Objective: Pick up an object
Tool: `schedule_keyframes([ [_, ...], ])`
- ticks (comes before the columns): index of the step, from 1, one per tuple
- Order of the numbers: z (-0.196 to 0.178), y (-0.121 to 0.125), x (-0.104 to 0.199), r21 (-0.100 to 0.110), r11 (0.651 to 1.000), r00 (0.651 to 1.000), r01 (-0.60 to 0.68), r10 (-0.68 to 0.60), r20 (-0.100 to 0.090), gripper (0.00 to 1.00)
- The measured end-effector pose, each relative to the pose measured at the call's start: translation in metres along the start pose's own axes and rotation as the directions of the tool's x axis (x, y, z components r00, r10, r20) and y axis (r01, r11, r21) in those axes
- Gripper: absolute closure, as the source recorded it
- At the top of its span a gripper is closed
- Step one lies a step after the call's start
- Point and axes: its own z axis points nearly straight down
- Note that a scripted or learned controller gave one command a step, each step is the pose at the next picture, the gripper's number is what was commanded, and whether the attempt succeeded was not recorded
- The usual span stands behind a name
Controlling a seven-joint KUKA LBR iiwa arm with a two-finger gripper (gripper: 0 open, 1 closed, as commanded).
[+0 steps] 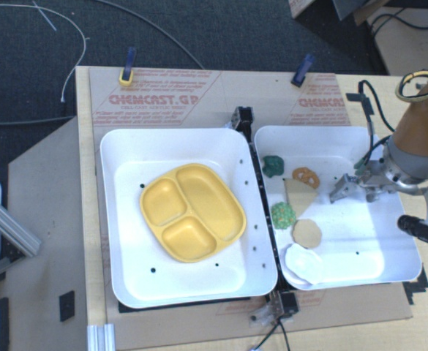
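Gripper: I see my gripper (343, 189) low over the right bin, near its right wall; fingers look spread a little, nothing between them.
Arm: grey with the orange band, reaching in over the bin's right edge.
Right bin (360, 265): pretzel (305, 175) lies nearest the fingers, apart from them, toward the bin's middle.
Green items: a dark green lump (273, 166) by the far left corner; a lighter green ball (282, 213) on the left wall (fuzzy-looking).
Near left corner: tan disc (307, 233), then a white cup (303, 263) touching the near rim.
Left bin (126, 269): yellow divided tray (192, 211) in its centre.
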Motion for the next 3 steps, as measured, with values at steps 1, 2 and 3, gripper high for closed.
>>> schedule_keyframes([
  [1, -0.015, 0.002, -0.001, -0.008, 1.0, 1.0, 0.0, 0.0, 0.003, 1.0],
  [2, -0.063, 0.0, 0.007, -0.012, 1.0, 1.0, 0.001, -0.001, 0.006, 1.0],
  [3, -0.107, 0.004, 0.007, -0.013, 1.0, 1.0, 0.001, -0.001, 0.006, 1.0],
])
